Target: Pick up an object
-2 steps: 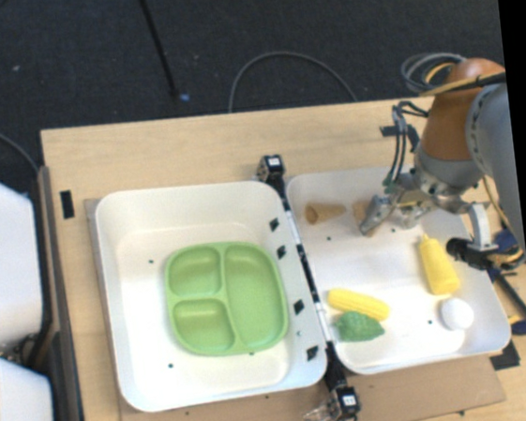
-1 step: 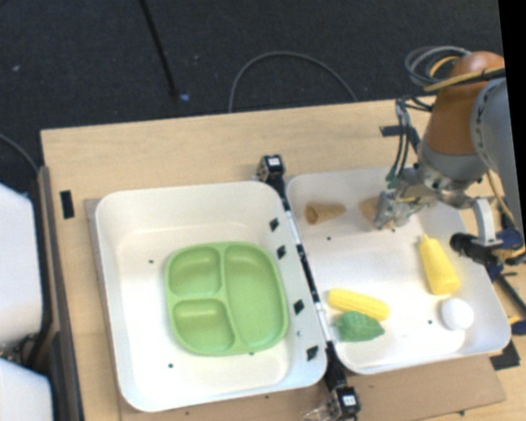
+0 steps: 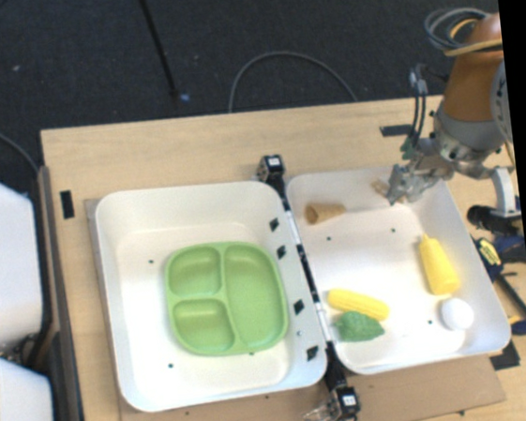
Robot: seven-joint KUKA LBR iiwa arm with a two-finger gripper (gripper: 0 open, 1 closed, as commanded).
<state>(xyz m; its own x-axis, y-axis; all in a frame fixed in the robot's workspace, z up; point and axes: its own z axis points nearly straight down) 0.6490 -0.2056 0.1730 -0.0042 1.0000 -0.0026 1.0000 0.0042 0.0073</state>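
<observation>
— Right bin contents? Yellow corn cob [image 3: 358,304] lying flat, touching green leafy piece [image 3: 358,327].
— Also yellow banana-like piece [image 3: 438,265], white egg [image 3: 456,314], tan cone [image 3: 325,212] at far edge.

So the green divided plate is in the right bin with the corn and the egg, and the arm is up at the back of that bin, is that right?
Not quite. In the camera view the green divided plate lies in the left bin, by itself. The corn and the egg are in the right bin, and the gripper is indeed at that bin's back edge.
</observation>
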